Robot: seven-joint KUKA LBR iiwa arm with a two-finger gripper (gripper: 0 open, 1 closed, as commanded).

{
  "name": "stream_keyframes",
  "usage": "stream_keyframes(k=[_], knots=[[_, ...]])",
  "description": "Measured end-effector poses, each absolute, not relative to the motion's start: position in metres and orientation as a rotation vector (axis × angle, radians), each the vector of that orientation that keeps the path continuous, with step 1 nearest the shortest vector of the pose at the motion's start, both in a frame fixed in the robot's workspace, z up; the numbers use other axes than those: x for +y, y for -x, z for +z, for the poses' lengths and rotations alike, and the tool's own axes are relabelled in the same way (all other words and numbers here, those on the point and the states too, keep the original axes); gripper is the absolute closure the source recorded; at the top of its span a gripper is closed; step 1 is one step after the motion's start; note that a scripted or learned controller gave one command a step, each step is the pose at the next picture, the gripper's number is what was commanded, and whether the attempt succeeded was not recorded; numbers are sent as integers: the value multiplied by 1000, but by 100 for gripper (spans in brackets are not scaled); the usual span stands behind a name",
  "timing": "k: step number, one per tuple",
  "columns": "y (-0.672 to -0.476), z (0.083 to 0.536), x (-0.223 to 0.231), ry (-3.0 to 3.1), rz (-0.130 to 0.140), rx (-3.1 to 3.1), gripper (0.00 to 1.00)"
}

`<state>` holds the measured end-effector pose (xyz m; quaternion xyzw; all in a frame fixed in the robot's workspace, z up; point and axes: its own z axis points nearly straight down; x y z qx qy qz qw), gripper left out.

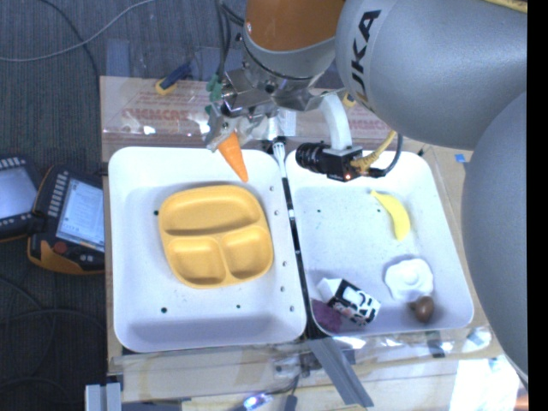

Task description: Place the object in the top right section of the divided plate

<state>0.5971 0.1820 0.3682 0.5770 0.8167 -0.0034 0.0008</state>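
Carrot point(233, 156) (orange) hangs over left white bin point(128, 255).

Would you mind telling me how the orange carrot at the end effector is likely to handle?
The carrot looks like smooth moulded plastic, so probably stiff and light. Its tapered cone shape could let it slip from the end effector, and it would likely roll in a curve on the yellow divided plate.
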Motion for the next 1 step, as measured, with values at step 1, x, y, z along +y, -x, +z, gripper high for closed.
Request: stream_keyframes(k=[1], knots=[[-542, 358, 116, -2008, -13, 2416, 100]])
